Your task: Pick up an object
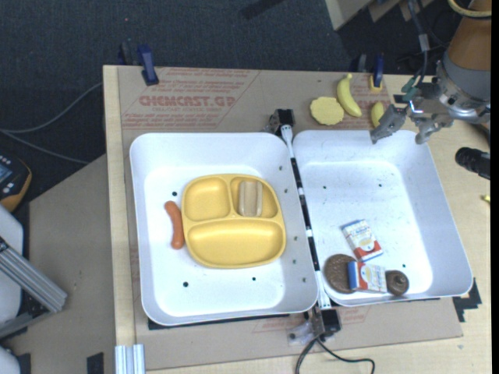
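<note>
My gripper (405, 129) hangs over the far right corner of the right bin (366, 181), its two fingers spread open with nothing between them. Low in that bin lie a small red and white packet (362, 239), a brown cookie (338, 272), a blue, red and white packet (368, 277) and a small dark round piece (398, 282). The left bin (156, 170) holds a yellow divided plate (232, 220) with a tan piece (249, 197) in its upper right compartment. An orange sausage (175, 224) lies just left of the plate.
Behind the right bin, on the cardboard, lie a yellow banana (349, 96), a yellow round piece (327, 111) and a small yellow-green item (377, 113). Blue clamps (146, 65) stand at the bench's back edge. A black clip (281, 120) sits between the bins.
</note>
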`<action>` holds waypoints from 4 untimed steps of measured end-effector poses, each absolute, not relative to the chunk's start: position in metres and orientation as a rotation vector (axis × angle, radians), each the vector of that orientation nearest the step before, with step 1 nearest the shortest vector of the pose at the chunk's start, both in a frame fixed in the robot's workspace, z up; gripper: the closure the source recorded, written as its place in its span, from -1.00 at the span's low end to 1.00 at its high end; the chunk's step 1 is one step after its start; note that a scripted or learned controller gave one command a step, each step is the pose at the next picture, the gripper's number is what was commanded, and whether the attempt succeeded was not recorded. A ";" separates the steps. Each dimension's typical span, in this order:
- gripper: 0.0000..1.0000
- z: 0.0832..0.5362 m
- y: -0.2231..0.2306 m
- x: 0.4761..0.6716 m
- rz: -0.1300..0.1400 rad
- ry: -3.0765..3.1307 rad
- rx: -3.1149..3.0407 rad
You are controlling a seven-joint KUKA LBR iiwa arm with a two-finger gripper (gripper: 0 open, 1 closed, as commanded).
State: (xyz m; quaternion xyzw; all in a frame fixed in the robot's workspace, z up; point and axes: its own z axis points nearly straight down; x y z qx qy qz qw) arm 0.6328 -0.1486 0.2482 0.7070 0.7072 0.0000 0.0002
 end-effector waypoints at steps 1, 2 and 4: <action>-1.00 0.227 -0.153 0.510 -0.008 2.222 2.235; -1.00 0.082 -0.104 0.489 -0.009 2.233 2.228; 1.00 0.190 -0.032 0.531 0.015 2.227 2.205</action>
